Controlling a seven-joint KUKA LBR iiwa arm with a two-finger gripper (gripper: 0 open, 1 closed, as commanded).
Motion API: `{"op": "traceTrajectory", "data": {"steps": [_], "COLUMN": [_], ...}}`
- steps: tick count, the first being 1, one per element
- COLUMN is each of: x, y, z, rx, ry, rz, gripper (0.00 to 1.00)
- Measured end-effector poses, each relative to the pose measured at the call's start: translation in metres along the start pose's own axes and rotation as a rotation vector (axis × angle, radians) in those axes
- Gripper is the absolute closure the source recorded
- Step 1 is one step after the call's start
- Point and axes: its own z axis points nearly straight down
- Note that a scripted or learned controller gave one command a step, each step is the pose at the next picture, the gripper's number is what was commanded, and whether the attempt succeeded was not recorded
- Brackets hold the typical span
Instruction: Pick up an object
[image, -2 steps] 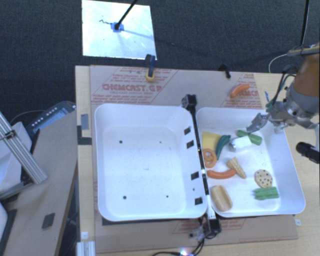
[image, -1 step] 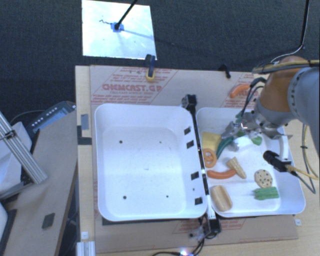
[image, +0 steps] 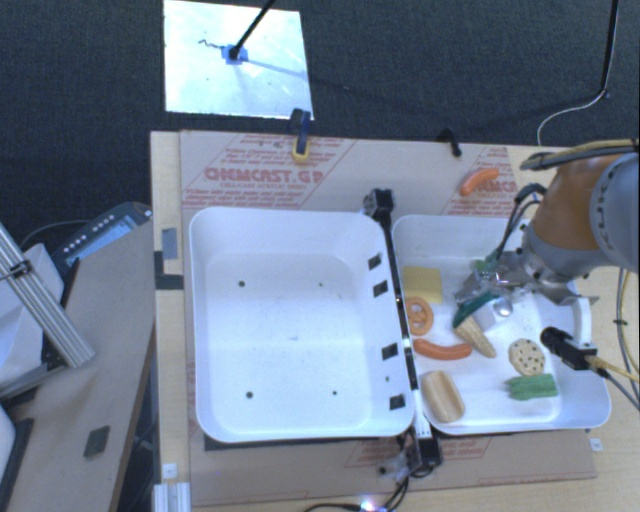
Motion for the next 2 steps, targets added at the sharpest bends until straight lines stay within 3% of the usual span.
{"op": "traceTrajectory", "data": {"steps": [1,2], "x": [0.001,0.016], "y": [0.002,0.041], "z": [-0.011,0.0], "rx": [-0.003,-0.004], "ry": [0.0,0.001], "rz": [-0.003,-0.006], "gripper": [1.0,1.0]}}
